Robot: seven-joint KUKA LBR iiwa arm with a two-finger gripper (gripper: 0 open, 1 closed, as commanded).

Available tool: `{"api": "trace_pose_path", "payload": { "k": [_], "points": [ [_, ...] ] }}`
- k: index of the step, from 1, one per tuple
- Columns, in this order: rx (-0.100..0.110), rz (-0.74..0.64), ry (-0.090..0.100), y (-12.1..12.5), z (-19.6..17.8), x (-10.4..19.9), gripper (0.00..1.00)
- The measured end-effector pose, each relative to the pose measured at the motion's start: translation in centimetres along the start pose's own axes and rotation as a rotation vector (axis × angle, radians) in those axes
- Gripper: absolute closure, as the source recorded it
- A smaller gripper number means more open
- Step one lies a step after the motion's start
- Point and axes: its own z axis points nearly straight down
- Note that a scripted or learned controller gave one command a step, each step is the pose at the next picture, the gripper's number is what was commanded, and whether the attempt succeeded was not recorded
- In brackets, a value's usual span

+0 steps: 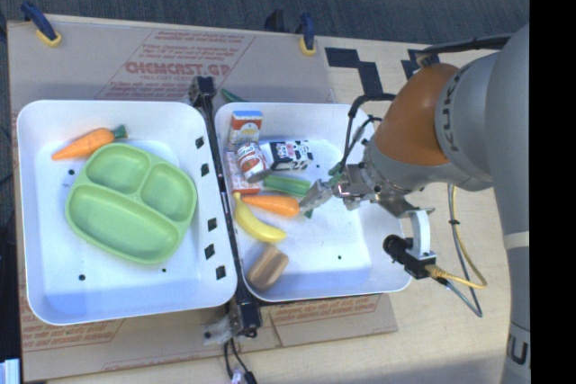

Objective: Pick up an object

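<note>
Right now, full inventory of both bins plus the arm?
Orange toy carrot with green top: 1, orange, left bin, upper left corner.
Green divided plastic plate: 1, light green, left bin, centre.
Small carton with orange top: 1, white and orange, right bin, upper left.
Red-labelled can: 1, red and white, below the carton.
Black-and-white carton: 1, lying right of the can.
Green toy vegetable: 1, green, right bin, centre.
Second orange carrot: 1, orange, under the green vegetable.
Yellow toy banana: 1, yellow, right bin, lower left.
Tan bread-like piece: 1, tan, bottom left corner.
White bins: 2, side by side.
Gripper: 1, grey, over the green vegetable.
</note>
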Motion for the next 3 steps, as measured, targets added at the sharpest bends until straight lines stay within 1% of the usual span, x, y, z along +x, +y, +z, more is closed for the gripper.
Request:
{"api": "trace_pose_path", "payload": {
  "k": [1,2,3],
  "points": [
    [-0.009,-0.001,-0.002,5.8,3.7,1.7,0.00],
    [-0.008,-0.004,-0.002,5.8,2.7,1.7,1.00],
    [-0.005,0.004,0.000,-0.8,-6.3,3.4,1.00]
  ]
}}
